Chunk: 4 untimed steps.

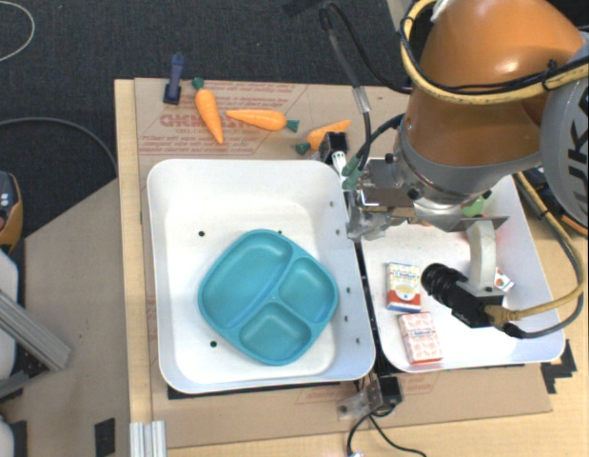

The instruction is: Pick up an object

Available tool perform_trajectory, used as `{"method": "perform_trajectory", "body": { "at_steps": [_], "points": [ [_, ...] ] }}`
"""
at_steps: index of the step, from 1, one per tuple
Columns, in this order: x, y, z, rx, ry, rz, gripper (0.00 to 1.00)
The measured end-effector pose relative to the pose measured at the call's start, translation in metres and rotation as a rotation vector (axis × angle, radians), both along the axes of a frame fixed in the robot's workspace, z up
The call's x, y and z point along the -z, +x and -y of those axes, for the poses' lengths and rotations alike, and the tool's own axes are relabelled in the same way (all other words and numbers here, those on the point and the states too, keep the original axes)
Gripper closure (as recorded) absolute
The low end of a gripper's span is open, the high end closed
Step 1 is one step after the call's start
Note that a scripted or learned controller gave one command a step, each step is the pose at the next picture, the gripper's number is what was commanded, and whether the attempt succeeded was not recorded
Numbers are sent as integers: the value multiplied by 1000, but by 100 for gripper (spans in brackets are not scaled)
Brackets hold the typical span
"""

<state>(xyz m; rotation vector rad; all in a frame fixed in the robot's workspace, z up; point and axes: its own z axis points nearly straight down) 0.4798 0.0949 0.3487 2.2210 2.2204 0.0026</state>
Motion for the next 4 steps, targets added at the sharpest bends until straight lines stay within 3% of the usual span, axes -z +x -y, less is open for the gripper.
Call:
{"method": "perform_trajectory", "body": {
  "at_steps": [3,4],
  "points": [
    [-30,2,-1,-1,0,5,100],
    [-196,-1,-64,-8,8,18,100]
  ]
}}
